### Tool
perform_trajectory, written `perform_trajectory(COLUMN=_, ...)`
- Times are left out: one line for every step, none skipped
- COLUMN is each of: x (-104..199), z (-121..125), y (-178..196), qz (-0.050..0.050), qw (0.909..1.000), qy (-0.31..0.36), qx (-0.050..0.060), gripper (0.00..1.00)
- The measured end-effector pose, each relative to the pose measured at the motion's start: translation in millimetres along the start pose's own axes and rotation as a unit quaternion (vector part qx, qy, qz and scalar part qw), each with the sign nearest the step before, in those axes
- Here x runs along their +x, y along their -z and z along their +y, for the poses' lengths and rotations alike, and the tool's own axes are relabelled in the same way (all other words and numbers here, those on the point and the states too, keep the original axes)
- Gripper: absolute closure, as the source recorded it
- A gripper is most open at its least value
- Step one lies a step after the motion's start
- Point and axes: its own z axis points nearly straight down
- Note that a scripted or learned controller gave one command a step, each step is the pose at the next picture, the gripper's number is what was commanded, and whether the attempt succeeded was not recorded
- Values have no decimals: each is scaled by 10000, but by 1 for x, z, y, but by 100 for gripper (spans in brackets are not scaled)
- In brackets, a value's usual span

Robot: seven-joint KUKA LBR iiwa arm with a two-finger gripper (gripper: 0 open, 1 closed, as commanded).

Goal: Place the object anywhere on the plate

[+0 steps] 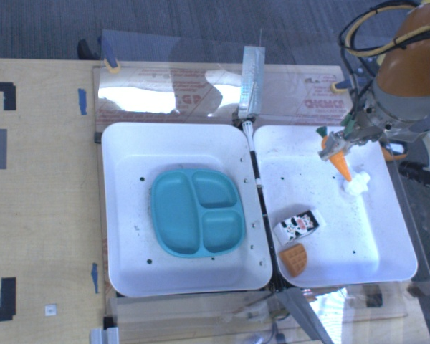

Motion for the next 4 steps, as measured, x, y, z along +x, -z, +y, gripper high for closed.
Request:
perform_trajectory(x=65, z=4, y=-34, qz=13, qw=9889, qy=1482, qx=17, gripper=100)
perform_trajectory(x=139, z=1, y=-33, qz=14, qw=9794, qy=2017, qx=10, gripper=100)
perform_trajectory(x=153, z=4, y=-47, qz=-89, qw=9738, qy=2273, qx=-21, gripper=100)
perform_trajectory(x=165, z=5, y=-51, qz=-12, qw=9722, qy=2342, qx=-5, gripper=0)
